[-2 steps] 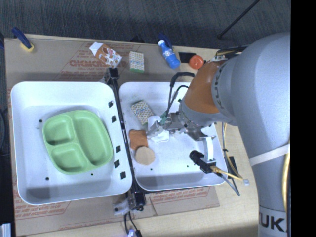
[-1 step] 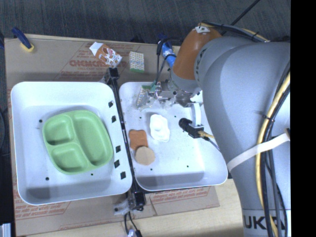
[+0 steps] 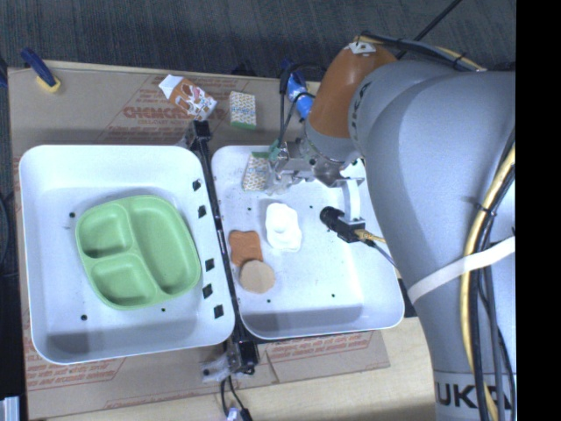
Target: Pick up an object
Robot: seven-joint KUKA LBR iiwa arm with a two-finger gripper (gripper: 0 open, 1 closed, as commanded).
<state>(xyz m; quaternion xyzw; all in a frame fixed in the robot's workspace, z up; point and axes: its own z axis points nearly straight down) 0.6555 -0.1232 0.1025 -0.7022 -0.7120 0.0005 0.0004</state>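
Note:
My gripper (image 3: 284, 170) hangs over the back of the right bin (image 3: 368, 310), under the arm's orange band. Just left of it, a small patterned packet (image 3: 254, 175) leans at the bin's back left corner. A white lumpy object (image 3: 282, 226) lies a little in front of the gripper, apart from it. Further forward and left are an orange-brown block (image 3: 245, 245) and a tan round disc (image 3: 257, 276), the two touching. I see nothing held between the fingers.
A green divided plate (image 3: 136, 251) lies in the left bin (image 3: 44, 182). Behind the bins, on the cardboard, sit a snack packet (image 3: 187, 97) and a small green-white packet (image 3: 243, 110). A blue clamp (image 3: 40, 68) is at the far left corner.

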